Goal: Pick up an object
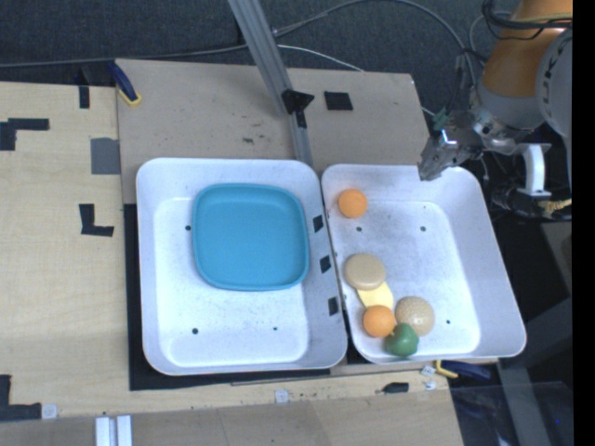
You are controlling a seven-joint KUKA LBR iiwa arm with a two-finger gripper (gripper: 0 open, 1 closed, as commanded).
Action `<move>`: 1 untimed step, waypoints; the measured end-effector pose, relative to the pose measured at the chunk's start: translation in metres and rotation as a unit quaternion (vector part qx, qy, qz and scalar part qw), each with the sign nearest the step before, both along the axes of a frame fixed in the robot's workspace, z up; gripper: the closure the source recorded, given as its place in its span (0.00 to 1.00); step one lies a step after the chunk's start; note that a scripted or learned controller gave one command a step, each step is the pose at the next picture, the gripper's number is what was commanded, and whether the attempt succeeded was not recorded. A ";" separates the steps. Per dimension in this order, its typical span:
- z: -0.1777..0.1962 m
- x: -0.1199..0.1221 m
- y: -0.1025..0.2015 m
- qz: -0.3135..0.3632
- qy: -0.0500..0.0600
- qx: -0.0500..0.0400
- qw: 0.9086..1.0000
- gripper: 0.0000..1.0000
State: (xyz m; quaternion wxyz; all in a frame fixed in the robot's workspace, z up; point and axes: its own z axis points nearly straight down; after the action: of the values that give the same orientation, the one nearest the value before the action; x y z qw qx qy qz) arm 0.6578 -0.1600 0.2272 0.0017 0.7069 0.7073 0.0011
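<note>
Hand [434,163] position: above the far right corner of the right bin [483,249]. Finger state cannot be determined. Orange ball [351,203] lies near, to its left; the remaining items [389,307] are clustered well apart at the bin's front edge.

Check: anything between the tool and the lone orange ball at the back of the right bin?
Nothing visible. The tool sits at the right bin's far rim, and bare bin floor lies between it and the orange ball. The other items cluster near the front, off that line.
</note>
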 end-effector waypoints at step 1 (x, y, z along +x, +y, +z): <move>0.002 -0.026 0.044 0.001 0.002 0.001 1.000 1.00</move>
State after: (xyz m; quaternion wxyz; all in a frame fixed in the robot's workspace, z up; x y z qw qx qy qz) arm 0.6317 -0.1164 0.2297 -0.0002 0.7060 0.7082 0.0002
